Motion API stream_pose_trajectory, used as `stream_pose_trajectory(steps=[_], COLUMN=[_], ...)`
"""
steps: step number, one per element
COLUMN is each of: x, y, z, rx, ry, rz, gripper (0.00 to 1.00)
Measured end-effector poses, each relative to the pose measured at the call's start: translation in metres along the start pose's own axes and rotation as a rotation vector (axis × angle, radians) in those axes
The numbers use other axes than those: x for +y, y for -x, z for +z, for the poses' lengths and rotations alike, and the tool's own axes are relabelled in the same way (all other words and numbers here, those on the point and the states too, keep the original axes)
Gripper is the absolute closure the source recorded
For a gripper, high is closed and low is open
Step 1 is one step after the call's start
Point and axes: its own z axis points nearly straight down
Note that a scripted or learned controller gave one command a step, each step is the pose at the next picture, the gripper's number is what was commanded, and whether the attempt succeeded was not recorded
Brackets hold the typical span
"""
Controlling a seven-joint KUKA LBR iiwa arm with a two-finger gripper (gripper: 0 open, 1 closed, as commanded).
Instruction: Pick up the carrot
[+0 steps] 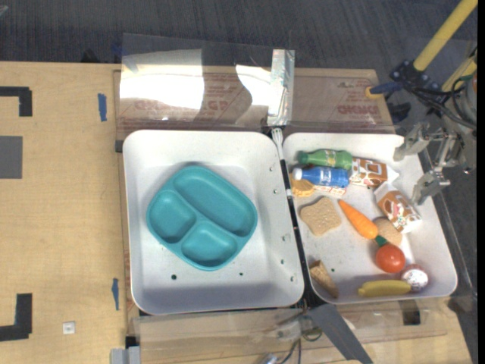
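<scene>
In the right-hand bin (443,260), the carrot (359,220) lay slantwise near the middle, tip toward a slice of bread (321,216), green end beside a tomato (390,258), apparently scattered among toy foods as picking targets. The gripper (438,161) hung at the bin's far right rim, well apart from the carrot; whether it was spread could not be told. No label print was legible.

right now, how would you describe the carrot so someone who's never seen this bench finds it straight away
Look in the right-hand white bin, the one crowded with toy food, not the one holding the teal plate. Near its middle, just right of the tan bread slice, lies the carrot, slanting down toward the red tomato. It is the only long, tapered orange piece, with a small green stub at its lower end.
</scene>
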Motion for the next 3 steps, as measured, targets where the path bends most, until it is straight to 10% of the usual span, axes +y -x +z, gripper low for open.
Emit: stream_pose_trajectory(steps=[1,2,3], x=[0.017,0.070,0.071], y=[-0.034,-0.043,-0.040], z=[0.177,0.188,0.175], rx=[0.011,-0.004,-0.013], ry=[0.003,0.001,0.000], rz=[0.082,0.078,0.077], gripper=[0.00,0.00,1.00])
